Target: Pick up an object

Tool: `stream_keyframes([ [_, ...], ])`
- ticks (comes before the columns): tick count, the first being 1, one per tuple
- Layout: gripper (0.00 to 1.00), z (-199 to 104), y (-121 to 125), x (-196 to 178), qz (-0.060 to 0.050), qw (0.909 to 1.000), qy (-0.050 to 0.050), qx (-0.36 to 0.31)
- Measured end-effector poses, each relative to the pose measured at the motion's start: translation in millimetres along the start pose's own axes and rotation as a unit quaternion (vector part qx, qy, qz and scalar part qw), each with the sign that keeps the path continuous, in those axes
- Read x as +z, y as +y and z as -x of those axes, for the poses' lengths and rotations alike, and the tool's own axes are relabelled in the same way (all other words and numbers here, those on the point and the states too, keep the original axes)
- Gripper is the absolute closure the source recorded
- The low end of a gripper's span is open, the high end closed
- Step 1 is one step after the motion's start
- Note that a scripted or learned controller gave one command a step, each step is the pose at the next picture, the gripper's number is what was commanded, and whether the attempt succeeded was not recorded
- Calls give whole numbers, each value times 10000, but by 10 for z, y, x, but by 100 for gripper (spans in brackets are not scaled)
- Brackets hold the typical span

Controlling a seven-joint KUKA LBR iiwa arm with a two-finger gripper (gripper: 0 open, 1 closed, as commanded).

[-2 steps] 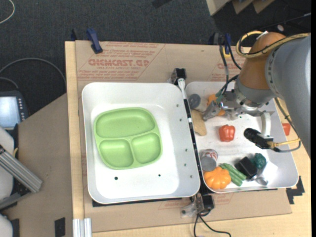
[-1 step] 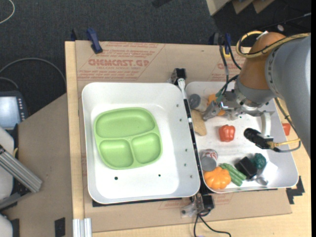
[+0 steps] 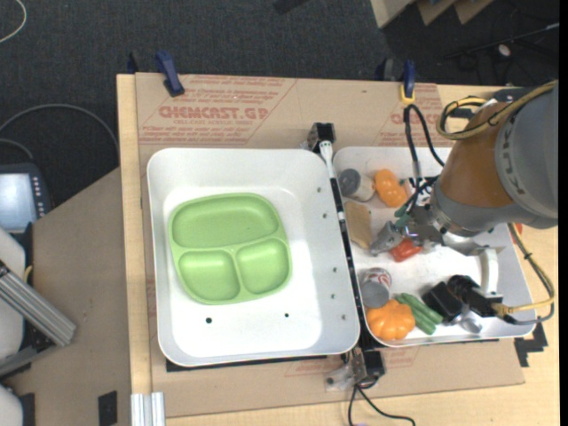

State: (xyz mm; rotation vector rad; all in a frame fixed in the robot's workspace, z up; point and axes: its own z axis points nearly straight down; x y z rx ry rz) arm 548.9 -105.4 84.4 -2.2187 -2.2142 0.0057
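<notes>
My gripper reaches down into the right bin, near its middle, under the grey and orange wrist. A small red object lies right beneath it, partly hidden by the gripper. To the left of the gripper a tan piece lies against the bin's left wall. An orange object and a small grey one sit at the bin's far end. At the near end are an orange pumpkin-like toy, a green object and a grey and red item.
The left bin holds a light green divided plate. The arm covers the right bin's right half. Black and yellow cables loop above the wrist at the far right.
</notes>
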Motion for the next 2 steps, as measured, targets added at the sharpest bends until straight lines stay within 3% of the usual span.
stream_keyframes([
  [1,100,3,44,-118,53,10000,-17,-7],
  [2,100,-563,454,-1067,100,9999,-13,-46],
])
